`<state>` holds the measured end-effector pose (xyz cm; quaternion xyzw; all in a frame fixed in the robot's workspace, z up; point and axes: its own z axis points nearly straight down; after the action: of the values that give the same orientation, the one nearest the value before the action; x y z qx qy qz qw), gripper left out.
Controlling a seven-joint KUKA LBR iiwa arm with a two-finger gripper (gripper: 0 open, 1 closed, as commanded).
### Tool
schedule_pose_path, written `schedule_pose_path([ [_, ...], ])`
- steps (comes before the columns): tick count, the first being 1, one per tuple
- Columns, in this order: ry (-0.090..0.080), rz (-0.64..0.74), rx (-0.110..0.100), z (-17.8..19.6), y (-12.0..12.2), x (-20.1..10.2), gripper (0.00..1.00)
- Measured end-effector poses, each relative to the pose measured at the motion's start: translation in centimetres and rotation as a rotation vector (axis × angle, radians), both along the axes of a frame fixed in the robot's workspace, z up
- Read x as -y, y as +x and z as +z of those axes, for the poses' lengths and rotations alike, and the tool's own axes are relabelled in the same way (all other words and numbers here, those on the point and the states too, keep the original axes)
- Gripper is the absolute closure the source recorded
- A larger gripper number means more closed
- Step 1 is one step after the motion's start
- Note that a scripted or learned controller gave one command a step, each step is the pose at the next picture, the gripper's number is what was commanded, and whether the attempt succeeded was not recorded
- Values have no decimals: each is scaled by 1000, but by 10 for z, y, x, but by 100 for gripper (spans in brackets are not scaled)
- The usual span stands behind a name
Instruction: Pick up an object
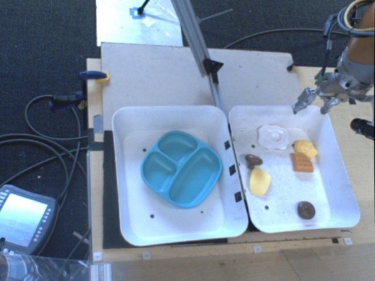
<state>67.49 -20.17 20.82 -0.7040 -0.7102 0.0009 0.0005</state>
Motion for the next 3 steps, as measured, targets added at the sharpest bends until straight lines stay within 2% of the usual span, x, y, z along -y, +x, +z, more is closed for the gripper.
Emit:
schedule_pose_path([
  [1,0,-1,1,-42,-3,-2,0],
  [2,0,-6,-2,-101,-10,0,0],
  [3,-3,-4,9,-85,-7,1,100],
])
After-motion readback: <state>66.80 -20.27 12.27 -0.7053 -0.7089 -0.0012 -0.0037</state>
